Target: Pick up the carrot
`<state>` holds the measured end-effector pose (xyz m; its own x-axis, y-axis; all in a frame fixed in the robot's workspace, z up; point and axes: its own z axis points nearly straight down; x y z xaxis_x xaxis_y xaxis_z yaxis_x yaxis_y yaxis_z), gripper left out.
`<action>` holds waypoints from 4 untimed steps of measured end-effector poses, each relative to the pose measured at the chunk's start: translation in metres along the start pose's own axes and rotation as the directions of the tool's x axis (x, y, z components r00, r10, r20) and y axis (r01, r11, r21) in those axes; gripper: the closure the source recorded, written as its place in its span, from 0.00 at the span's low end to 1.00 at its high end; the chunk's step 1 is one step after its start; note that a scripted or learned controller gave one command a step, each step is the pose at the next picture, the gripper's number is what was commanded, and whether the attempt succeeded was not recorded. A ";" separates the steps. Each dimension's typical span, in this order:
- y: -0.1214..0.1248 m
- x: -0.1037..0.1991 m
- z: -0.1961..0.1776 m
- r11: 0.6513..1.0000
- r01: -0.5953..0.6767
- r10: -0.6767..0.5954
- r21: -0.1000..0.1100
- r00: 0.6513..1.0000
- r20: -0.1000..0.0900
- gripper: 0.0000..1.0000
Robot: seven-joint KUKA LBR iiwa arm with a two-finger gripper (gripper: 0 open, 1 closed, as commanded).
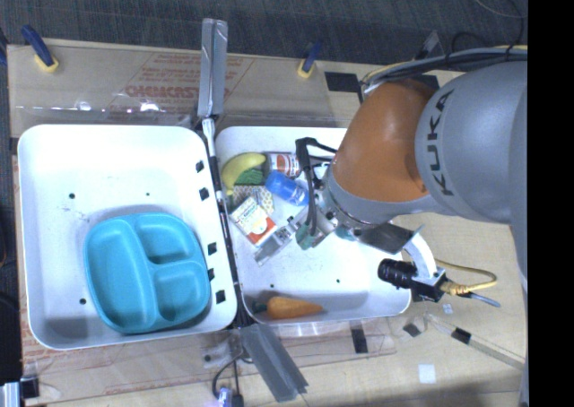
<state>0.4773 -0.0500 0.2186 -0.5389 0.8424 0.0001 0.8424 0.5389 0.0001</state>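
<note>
Carrot (292, 307) lies apart, below pincer (308, 237).

From my station both bins (117, 141) look like smooth white plastic with a slight sheen. The blue tray (148, 271) reads as matt moulded plastic. The carrot (289, 308) seems dull-skinned, the arm (466, 154) a satin grey shell, its orange band (386, 145) glossy.

One fixed cam above the worktop (466, 324), looking down at a slant; both white bins (54, 217) fill mid-frame, arm (430, 154) enters from frame right, fairly close.
</note>
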 end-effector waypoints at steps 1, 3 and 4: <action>-0.030 -0.042 0.099 0.997 -0.073 0.073 0.004 0.997 -0.003 0.00; -0.057 -0.098 0.123 0.884 0.468 -0.468 -0.006 0.884 0.014 0.00; -0.082 -0.137 0.122 0.857 0.515 -0.515 -0.004 0.857 0.016 0.00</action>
